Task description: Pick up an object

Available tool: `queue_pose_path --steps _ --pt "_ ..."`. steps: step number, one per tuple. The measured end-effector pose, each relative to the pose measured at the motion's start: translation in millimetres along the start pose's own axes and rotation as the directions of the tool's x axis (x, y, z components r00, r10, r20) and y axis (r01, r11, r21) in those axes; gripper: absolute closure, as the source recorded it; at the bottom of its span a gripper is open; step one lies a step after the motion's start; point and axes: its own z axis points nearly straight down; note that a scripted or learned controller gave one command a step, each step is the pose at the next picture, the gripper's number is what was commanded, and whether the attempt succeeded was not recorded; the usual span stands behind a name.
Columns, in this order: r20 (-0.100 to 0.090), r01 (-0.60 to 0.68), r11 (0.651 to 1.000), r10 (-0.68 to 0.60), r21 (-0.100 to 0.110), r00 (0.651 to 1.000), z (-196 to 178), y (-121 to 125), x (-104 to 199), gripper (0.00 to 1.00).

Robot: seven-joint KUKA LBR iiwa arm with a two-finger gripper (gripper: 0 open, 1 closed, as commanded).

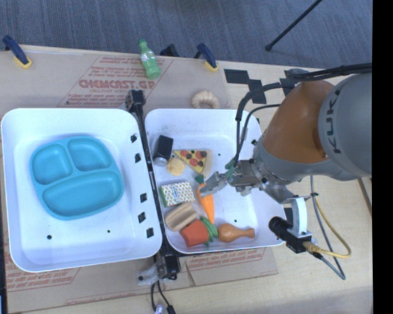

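Observation:
The right bin (249, 126) holds several toy foods. An orange carrot (208, 208) lies near its middle, with a pizza slice (191, 157) and a pale yellow piece (176, 167) behind it. A green-and-white block (177, 192) sits to the carrot's left. A hot dog bun (180, 216), a red piece (195, 233) and a brown drumstick (234, 231) lie along the front. A black cup (162, 148) stands at the back left. My gripper (209, 185) reaches in from the right, its tip just above the carrot's upper end. Nothing shows held in it.
The left bin (13, 241) carries a blue divided plate (76, 175). A green bottle (149, 59) and a beige ring (205, 99) lie on the cardboard behind the bins. The arm's orange band (301, 129) overhangs the right bin's right side. A cable (331, 241) loops at the front right.

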Motion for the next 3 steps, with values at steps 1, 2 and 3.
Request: queue_pose_path --steps 1,2,3 --pt "0.001 0.05 0.999 -0.05 -0.007 0.999 109.8 23.3 -11.4 0.0" --pt "-0.002 0.056 0.998 -0.056 -0.005 0.998 99.6 24.0 -9.9 1.0" --pt "0.002 0.159 0.987 -0.159 -0.003 0.987 -16.6 -3.2 26.7 1.0"
